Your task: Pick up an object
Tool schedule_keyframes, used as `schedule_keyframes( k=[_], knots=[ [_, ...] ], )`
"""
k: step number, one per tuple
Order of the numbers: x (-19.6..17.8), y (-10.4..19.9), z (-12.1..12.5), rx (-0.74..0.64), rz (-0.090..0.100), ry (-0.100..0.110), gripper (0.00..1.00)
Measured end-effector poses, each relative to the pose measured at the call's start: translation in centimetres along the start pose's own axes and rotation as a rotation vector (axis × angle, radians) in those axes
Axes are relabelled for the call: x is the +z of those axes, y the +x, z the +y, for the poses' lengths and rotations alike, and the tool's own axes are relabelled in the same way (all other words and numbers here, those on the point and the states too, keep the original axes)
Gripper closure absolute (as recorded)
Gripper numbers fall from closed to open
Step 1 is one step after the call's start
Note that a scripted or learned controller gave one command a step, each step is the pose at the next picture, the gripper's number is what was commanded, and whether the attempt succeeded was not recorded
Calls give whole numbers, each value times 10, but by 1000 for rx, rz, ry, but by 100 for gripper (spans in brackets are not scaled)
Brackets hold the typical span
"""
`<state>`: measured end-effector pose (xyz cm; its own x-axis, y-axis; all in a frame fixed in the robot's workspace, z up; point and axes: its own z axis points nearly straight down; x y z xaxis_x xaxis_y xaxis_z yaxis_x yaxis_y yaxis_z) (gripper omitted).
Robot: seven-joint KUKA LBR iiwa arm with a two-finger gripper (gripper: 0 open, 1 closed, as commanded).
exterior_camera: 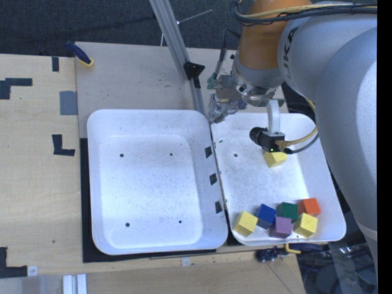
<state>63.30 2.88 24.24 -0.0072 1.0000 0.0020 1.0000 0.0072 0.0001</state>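
A pale wooden bench point(37, 164), marked with dark tape strips, carries two shallow white plastic bins side by side on a black mat.

In the camera view, the left white bin point(98, 127) shows a bare, speckled floor. The right white bin point(324, 195) holds the blocks. A lone small yellow cube point(275, 158) lies on the floor a little past the middle, toward the far edge. A cluster of six small coloured cubes point(282, 226) sits along the near edge, running toward the near right corner: yellow, blue, green, purple, orange and another yellow, most of them touching a neighbour.

The grey arm with the orange band point(269, 17) comes in from the right. Its jaws hang over the far left corner of the right bin, just beside the rim where the two bins meet. I cannot tell whether the jaws are spread or pressed together, and I see nothing between them.

By my reading, the pick is not yet done. Every cube rests on the bin floor, the lone yellow cube near the jaws but apart from them, the cluster well apart. Choosing a cube, descending over it, closing and lifting are all left to do.
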Motion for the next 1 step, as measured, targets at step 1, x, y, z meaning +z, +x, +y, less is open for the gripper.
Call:
schedule_keyframes(
  k=[1],
  knots=[
    [6, 43, 25, 2, -1, 0, 100]
  ],
)
